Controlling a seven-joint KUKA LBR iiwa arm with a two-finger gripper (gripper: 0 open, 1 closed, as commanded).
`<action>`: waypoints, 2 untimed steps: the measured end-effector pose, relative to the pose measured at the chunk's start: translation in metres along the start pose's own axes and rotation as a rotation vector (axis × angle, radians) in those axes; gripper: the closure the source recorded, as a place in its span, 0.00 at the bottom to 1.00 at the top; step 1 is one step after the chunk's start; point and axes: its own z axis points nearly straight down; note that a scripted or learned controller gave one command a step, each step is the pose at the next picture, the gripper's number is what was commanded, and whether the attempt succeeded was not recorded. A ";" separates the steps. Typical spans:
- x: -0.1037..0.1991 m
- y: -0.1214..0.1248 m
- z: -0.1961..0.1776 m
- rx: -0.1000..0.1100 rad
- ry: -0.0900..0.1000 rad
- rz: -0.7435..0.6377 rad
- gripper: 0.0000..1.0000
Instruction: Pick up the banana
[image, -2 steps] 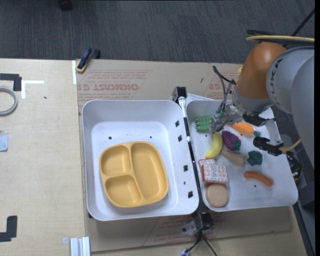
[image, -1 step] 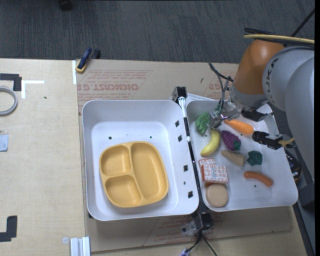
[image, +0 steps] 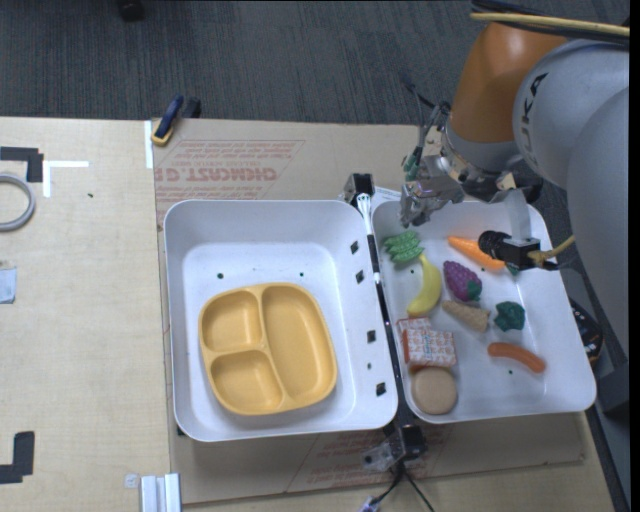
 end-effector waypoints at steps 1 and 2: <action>0.000 0.000 0.000 0.000 0.000 0.000 0.00; -0.005 -0.055 0.000 0.001 0.001 -0.116 0.00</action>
